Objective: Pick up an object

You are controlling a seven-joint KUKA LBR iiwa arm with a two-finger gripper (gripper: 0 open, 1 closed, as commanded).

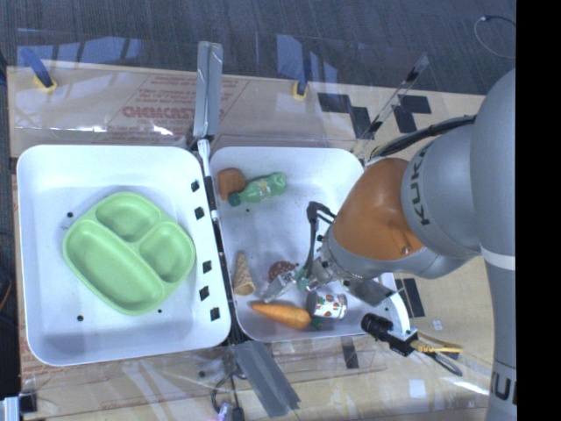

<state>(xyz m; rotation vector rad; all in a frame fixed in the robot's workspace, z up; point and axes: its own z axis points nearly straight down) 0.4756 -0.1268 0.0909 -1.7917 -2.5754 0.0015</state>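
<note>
The carrot point(280, 314) lies in the right bin point(263, 160) near its 6 o'clock edge, long axis running 9 to 3 o'clock, just beside a small can point(327, 306). The gripper point(302, 277) hangs just above it, toward 1 o'clock, low among the things. I cannot tell its state. I judge a short move toward 7 o'clock would centre it over the carrot.
</note>
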